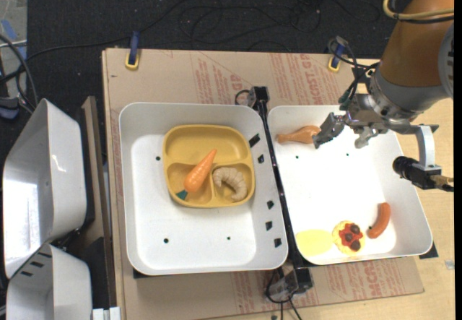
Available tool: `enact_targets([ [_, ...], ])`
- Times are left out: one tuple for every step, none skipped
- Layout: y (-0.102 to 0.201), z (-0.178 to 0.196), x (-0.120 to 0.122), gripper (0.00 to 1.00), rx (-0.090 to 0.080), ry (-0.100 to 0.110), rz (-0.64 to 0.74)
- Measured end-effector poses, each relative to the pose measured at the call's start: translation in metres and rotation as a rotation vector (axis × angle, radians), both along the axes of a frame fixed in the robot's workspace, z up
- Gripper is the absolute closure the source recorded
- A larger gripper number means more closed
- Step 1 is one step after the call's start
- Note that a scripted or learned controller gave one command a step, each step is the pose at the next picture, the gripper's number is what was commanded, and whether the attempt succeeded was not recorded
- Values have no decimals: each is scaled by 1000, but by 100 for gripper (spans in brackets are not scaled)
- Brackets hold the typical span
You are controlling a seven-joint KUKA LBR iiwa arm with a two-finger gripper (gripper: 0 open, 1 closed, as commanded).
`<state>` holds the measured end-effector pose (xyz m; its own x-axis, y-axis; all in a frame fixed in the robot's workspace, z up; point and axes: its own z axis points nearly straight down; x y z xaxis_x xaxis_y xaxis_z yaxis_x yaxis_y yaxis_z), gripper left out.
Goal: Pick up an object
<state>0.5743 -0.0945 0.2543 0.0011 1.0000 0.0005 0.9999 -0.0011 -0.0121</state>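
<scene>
Cardboard backs two white bins; over the right bin (404, 167) the gripper (345, 132) hangs open and empty. Just left of it, nearly touching one finger, lies an orange-tan drumstick (298, 136), slim and tapered. Best to centre over its thicker end before closing.

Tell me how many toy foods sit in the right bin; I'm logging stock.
4: a drumstick at the top left by the gripper, a sausage at the lower right, a pizza slice and a yellow piece along the bottom edge.
</scene>
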Motion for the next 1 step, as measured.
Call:
enact_targets([
  [0,6,2,0,-1,-12,2],
])
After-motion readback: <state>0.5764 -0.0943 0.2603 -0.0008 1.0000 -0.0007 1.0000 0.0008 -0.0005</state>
